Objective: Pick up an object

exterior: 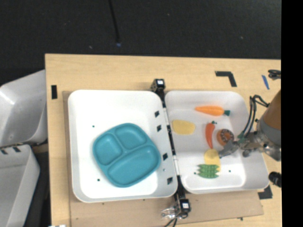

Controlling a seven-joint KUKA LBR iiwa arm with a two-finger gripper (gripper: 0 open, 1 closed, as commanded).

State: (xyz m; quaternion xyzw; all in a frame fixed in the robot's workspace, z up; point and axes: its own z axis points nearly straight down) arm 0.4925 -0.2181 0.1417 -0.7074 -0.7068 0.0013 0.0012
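Note:
The right bin (236, 181) holds several toy foods. An orange carrot (209, 110) lies at the back, with a pale yellow piece (182, 126) to its left. In the middle a red chili (209, 134) lies beside a small round brown-orange item (225, 135). Nearer the front are a yellow piece (211, 156) and a green leafy piece (208, 170). My gripper (227, 149) is low in this bin, just right of the yellow piece and below the round item. I see nothing held in it.
The left bin (80, 174) carries a blue divided plate (125, 153). The grey arm with its orange band (271, 122) comes in over the right bin's right wall. Black clips (163, 126) line the seam between the bins.

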